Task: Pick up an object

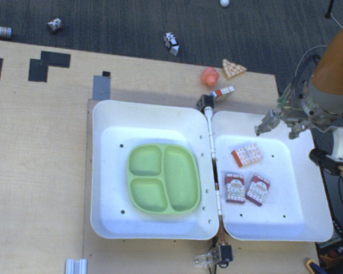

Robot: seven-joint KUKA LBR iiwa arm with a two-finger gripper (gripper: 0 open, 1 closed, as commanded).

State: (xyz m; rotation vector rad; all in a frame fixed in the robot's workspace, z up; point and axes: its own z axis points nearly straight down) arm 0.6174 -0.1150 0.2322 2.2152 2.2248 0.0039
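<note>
In the left shallow white bin (108,158) lies a pale green plastic tray with three compartments (164,178), its long axis running slantwise from upper left to lower right. The right white bin (306,219) holds three small packets: an orange and white one (246,155) tilted so its long side runs up toward the right, and two dark red ones (234,187) (258,190) side by side just below it, standing nearly upright in the view. The grey two-finger gripper (279,127) hangs over the right bin's far rim with its fingers spread apart and nothing between them, apart from the packets. The bins sit on a light wooden bench (35,165); beyond its far edge is dark carpet (121,13) strewn with small objects.
</note>
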